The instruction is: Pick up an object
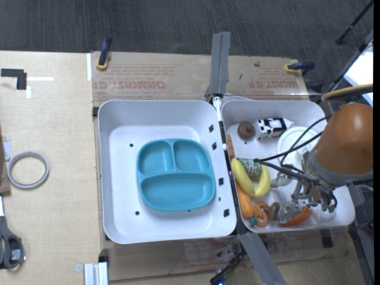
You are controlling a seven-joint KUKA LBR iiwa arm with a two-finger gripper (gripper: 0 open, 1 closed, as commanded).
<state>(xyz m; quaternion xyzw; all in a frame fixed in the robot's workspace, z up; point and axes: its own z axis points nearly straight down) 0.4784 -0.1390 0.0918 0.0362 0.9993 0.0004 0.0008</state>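
The right bin [270,105] holds several small items. A yellow banana [249,179] lies beside a green can [254,168], with an orange carrot [245,202] below them. A brown pretzel [271,210] and a red-orange pepper [297,217] lie near the front wall. At the back sit a brown donut [246,130], a black-and-white cow toy [271,127] and a white dish [295,140]. My gripper [304,196] hangs low in the bin's front right part, just above the red-orange pepper, with cables trailing over it. Nothing shows as held in it.
The left bin [116,129] carries a blue divided plate [176,174]. A grey tape ring [26,170] and scissors [10,251] lie on the wooden bench at left. The arm's orange band [350,138] covers the right bin's right side.
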